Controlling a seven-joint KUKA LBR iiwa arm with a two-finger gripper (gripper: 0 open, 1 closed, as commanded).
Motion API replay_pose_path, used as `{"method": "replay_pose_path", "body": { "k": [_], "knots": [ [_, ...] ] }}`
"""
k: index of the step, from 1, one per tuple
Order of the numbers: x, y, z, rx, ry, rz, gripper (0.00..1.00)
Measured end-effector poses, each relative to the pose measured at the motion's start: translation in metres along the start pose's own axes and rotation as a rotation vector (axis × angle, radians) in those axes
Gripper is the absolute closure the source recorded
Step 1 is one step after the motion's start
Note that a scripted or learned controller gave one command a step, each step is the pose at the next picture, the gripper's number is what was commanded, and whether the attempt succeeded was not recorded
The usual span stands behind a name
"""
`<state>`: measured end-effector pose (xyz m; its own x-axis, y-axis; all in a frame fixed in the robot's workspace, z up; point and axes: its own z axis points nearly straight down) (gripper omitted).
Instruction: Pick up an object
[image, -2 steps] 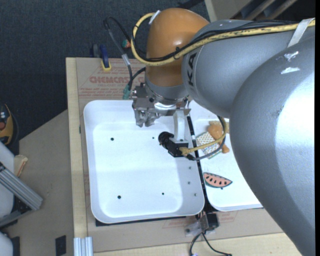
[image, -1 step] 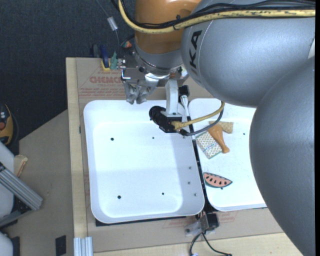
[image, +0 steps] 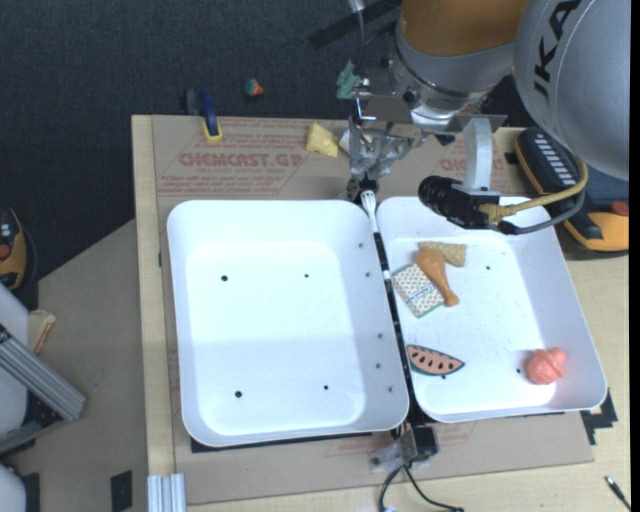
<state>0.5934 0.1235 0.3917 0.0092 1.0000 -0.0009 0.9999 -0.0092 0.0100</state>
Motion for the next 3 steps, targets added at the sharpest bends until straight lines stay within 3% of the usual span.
{"method": "replay_pose_path", "body": {
  "k": [1,2,3],
  "knots": [
    [-0.101,-0.003,-0.065,-0.002,-0.002,0.001,1.00],
    [-0.048,-0.039,0.068,0.026,0.001,-0.014,1.00],
    [0.050,-0.053,0.108,0.019,0.003,-0.020,1.00]
  ]
}}
